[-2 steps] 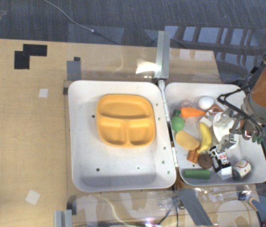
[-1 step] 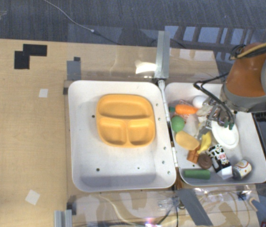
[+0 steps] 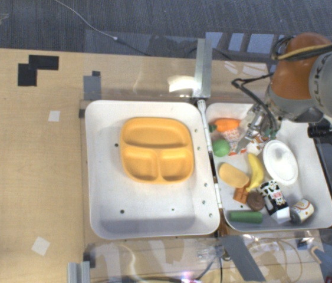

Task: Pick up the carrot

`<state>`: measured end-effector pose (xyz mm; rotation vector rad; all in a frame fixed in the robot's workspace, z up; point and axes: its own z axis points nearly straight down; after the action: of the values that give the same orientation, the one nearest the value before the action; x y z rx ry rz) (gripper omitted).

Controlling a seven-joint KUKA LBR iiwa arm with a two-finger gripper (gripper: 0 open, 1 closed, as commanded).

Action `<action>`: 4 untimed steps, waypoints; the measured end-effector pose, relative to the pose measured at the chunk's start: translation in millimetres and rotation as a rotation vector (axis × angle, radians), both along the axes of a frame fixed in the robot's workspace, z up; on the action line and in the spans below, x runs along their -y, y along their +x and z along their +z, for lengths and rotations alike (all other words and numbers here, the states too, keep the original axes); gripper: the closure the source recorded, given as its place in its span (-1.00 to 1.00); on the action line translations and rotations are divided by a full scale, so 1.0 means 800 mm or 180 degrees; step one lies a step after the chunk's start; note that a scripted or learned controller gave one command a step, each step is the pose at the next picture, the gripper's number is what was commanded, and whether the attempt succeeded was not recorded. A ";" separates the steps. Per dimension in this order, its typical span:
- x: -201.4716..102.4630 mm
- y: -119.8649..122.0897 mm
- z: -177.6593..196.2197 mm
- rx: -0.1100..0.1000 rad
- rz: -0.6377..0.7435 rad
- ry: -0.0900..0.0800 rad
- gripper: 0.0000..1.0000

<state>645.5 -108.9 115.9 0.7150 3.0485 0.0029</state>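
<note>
the yellow tray [image 3: 155,148] sits in the left bin [image 3: 104,175]. in the right bin [image 3: 319,175] the carrot [image 3: 226,124] lies at the bin's eleven o'clock corner, near the wall, with a green ball [image 3: 220,147] at its six o'clock and a white bowl [image 3: 280,161] toward four. the likely risk: a crowded corner could make the jaws nudge the carrot against the wall or catch a neighbour instead. the gripper [image 3: 249,135] hangs at the carrot's four o'clock, arm reaching in from three o'clock; whether the jaws are parted, i cannot tell.
</note>
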 end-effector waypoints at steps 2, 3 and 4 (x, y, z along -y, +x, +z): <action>-0.076 0.022 0.089 -0.0001 -0.0570 0.0006 -1.00; -0.066 0.023 0.089 -0.0001 -0.0450 0.0002 -1.00; -0.028 0.016 -0.021 0.0004 -0.0530 0.0003 -1.00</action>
<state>658.6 -86.8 99.4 0.9657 2.9773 0.0032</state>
